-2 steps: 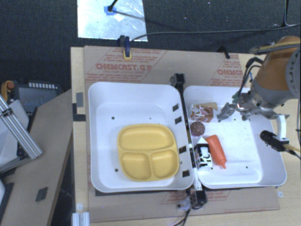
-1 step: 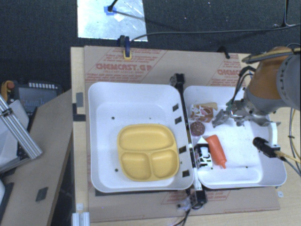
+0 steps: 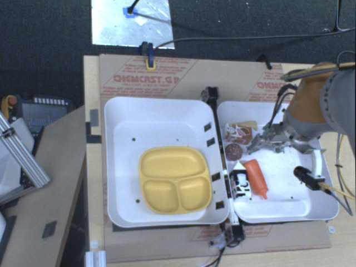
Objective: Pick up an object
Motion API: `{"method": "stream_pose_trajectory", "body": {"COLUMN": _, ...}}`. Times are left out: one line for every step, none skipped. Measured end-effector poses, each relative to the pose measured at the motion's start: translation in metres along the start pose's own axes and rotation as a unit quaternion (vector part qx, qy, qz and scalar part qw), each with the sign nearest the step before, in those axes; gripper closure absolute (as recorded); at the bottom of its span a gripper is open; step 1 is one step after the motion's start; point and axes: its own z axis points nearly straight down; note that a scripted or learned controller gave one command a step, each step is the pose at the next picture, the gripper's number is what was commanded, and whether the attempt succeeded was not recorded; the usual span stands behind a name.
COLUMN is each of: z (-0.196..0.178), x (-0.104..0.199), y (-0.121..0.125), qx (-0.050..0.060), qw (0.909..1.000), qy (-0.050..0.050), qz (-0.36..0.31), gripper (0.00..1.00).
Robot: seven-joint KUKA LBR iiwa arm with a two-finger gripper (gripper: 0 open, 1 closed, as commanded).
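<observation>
Approach step: tool point(image 3: 261, 141) low in the right bin point(image 3: 278, 211), nothing gripped that we can see.
Carrot point(image 3: 256, 177) lies at 6 o'clock from the tool, apart from it; the packet point(image 3: 240, 131) and a dark disc point(image 3: 234, 151) sit at 9. Next we'd centre over one and descend. Finger state we cannot tell: tips blur into clutter.
</observation>
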Motion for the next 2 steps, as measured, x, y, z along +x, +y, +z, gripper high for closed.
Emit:
{"method": "stream_pose_trajectory", "body": {"z": -0.012, "x": -0.001, "y": 0.001, "qx": -0.002, "qw": 1.0, "qy": -0.001, "qz": 0.0, "gripper": 1.0}}
{"method": "stream_pose_trajectory", "body": {"z": -0.066, "x": 0.006, "y": 0.011, "qx": -0.003, "qw": 1.0, "qy": -0.001, "qz": -0.002, "gripper": 1.0}}
